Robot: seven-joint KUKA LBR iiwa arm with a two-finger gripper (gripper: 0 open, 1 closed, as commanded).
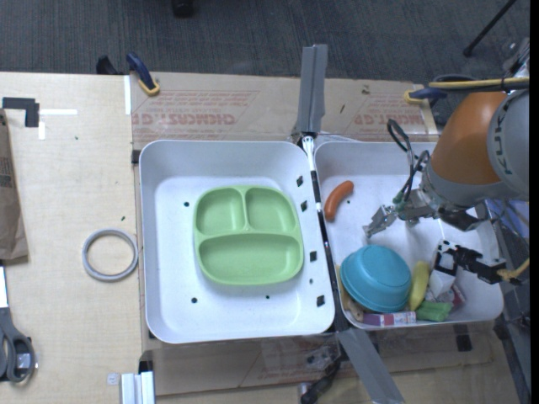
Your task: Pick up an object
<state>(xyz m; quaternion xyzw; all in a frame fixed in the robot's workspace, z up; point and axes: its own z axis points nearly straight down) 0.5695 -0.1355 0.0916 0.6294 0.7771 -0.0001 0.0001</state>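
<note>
1. Far left of the tool, on the bare surface point(67, 183), lies a grey ring point(110, 253), outside both bins and well apart from the arm.
2. Left of the tool, across the divider, the left bin point(160, 225) holds a green plate point(248, 234) with three compartments, lying flat.
3. Just left of the tool and a little farther back in the right bin point(370, 154) lies an orange sausage point(338, 199); its long axis slants from back-right to front-left, and nothing touches it.
4. The tool point(381, 220) hangs low over the right bin's floor, its metal fingers pointing left; they look slightly spread with nothing between them.
5. In front of the tool sits a blue bowl point(377, 278), near but apart.
6. Right of the bowl, in front of the tool and to its right, stands a banana point(418, 284) against other clutter.
7. Judging from this, the sausage is the nearest clear target: a short shift left and back, with the fingers turned across its slanted axis.
</note>
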